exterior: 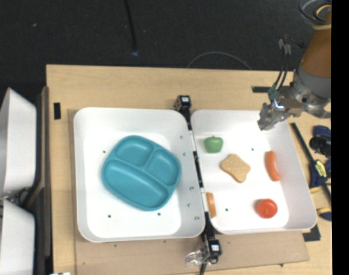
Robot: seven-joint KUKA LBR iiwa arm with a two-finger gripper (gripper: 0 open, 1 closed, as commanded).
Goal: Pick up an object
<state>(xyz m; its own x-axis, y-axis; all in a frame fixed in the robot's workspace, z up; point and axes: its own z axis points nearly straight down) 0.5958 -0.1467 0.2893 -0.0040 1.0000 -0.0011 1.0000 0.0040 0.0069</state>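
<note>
Dark floor surrounds my pale wooden desk (60, 85), which carries two shallow white bins side by side. From my seat the task looks barely begun: the pincer (270, 119) hangs over the far right corner of the right bin (243, 225), with nothing visible between its tips, and I cannot tell whether it is parted or closed at this size. Every candidate lies loose in that bin: a green pepper-like toy (213, 144) near the divider, a tan bread slice (236, 168) in the middle, an orange carrot-like piece (272, 166) nearest the pincer, a red tomato (266, 208) and a small orange piece (210, 204) against the near left wall. A teal divided plate (141, 172) sits in the left bin (88, 222). Choosing, descending, closing and lifting all remain, in my judgement. I can read no writing or brand anywhere.
</note>
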